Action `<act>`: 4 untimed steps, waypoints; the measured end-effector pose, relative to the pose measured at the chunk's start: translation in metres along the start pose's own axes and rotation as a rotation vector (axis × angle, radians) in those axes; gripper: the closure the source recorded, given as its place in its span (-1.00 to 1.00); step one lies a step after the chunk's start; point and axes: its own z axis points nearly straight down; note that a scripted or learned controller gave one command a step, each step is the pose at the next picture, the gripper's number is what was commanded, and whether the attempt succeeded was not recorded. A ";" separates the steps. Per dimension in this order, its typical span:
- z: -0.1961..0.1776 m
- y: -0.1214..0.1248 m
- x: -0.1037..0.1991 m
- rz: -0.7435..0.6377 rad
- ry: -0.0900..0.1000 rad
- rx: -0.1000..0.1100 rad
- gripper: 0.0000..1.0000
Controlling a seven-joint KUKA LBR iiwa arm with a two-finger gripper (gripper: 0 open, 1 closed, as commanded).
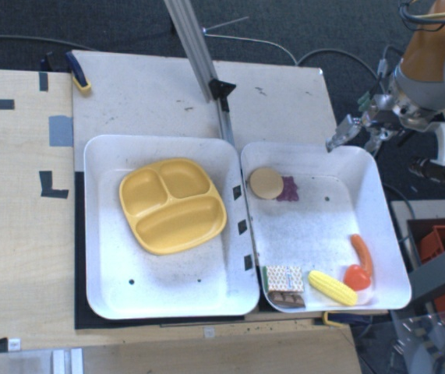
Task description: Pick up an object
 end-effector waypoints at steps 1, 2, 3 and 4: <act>-0.010 0.001 0.001 -0.002 -0.001 -0.001 1.00; -0.010 0.000 0.001 -0.002 -0.002 0.001 -1.00; 0.023 0.013 0.024 -0.001 0.002 0.003 -1.00; 0.147 -0.066 0.073 0.002 0.001 0.000 -1.00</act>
